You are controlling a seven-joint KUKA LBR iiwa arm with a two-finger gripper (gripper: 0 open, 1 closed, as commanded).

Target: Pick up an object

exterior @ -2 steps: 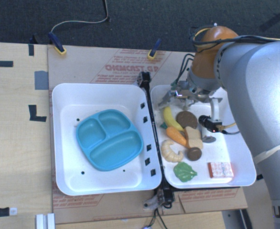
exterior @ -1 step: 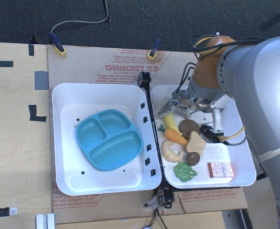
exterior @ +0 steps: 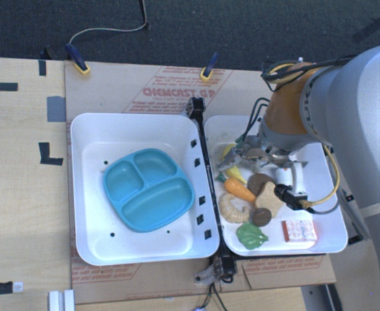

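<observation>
A cardboard-covered bench (exterior: 112, 96) held two white bins side by side, the left bin (exterior: 86, 173) carrying a blue divided plate (exterior: 149, 188). In the right bin (exterior: 332, 232) lay a carrot (exterior: 238, 189), a pale ring-shaped pastry (exterior: 232, 207), a green leafy piece (exterior: 251, 236), brown lumps (exterior: 261, 199) and a small red-and-white packet (exterior: 299, 230). The gripper (exterior: 262, 155) hung low over the pile, just above the carrot; I could not tell its state

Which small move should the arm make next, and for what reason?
Probably lower straight down a little: the gripper hangs over the right bin, just above the orange carrot and the yellow piece, with nothing seen between its fingers.
</observation>
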